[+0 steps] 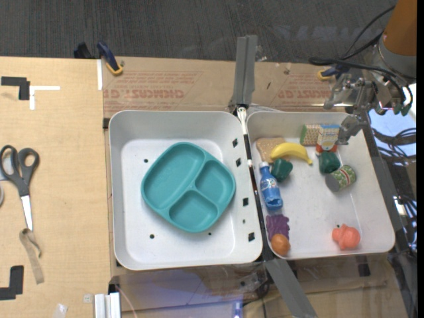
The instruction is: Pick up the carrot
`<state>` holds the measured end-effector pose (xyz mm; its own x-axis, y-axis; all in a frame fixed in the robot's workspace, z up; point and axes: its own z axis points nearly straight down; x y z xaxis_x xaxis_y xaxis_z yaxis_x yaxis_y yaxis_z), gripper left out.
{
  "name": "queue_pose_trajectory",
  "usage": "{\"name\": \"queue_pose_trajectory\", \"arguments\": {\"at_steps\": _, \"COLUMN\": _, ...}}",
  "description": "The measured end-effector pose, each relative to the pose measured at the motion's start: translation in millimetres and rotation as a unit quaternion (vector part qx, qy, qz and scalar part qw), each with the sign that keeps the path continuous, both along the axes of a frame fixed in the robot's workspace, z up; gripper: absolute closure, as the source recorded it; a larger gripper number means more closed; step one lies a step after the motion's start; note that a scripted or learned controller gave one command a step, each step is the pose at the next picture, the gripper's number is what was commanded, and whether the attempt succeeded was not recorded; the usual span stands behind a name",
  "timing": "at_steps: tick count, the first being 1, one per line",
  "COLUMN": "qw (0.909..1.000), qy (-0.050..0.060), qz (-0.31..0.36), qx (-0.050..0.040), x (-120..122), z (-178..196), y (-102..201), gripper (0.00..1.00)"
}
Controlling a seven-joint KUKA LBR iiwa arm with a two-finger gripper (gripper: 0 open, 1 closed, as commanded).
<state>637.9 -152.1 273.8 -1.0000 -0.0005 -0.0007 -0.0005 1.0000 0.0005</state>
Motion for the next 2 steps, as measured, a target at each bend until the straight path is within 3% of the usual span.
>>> {"name": "queue_pose_trajectory", "arguments": {"at_steps": 1, "qw": 1.0, "qy": -0.002, "qz": 0.001, "qx": -0.0002, "x": 1, "z": 9, "y": 0, "gripper": 1.0}}
{"name": "queue_pose_trajectory", "arguments": {"at_steps": 2, "qw": 0.9982, "qy": -0.001, "qz": 0.059, "qx": -0.0004, "x": -37, "z": 153, "y": -38, "gripper": 1.0}}
